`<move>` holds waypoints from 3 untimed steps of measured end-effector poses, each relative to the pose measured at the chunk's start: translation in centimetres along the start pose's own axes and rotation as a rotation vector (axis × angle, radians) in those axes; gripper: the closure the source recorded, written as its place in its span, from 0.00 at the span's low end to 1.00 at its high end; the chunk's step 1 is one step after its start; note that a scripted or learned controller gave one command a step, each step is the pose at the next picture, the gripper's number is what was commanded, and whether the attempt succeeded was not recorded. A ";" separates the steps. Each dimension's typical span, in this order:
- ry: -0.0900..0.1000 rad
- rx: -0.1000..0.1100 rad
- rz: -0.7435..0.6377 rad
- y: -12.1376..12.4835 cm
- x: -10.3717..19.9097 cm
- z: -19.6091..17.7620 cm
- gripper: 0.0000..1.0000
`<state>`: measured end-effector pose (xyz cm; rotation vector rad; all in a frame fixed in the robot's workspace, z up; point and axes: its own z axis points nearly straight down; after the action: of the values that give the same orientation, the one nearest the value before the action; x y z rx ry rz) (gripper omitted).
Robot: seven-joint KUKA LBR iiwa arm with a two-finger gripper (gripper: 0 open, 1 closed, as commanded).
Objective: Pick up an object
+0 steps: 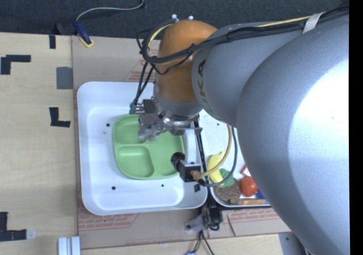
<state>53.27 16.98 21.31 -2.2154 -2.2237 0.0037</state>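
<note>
1. Green tray [139, 160], divided into compartments, lies in the left bin [93, 134], toward its right side.
2. I see the gripper [148, 129] low over the tray's upper edge, under the orange band [181, 58].
3. I cannot tell whether its fingers are spread or closed, or whether they grip anything.
4. Right bin [227, 203] holds a yellow piece [215, 164], a red piece [248, 185] and a brown lump [229, 193], mostly hidden by my arm [283, 117].
</note>
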 end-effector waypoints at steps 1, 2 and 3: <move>-0.001 -0.004 0.003 0.3 -4.6 -12.4 1.00; -0.001 -0.004 0.004 0.1 -10.7 -16.4 1.00; -0.001 -0.003 0.005 -4.8 -20.1 -16.0 1.00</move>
<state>48.65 -3.12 37.31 -2.2232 -2.2208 0.0015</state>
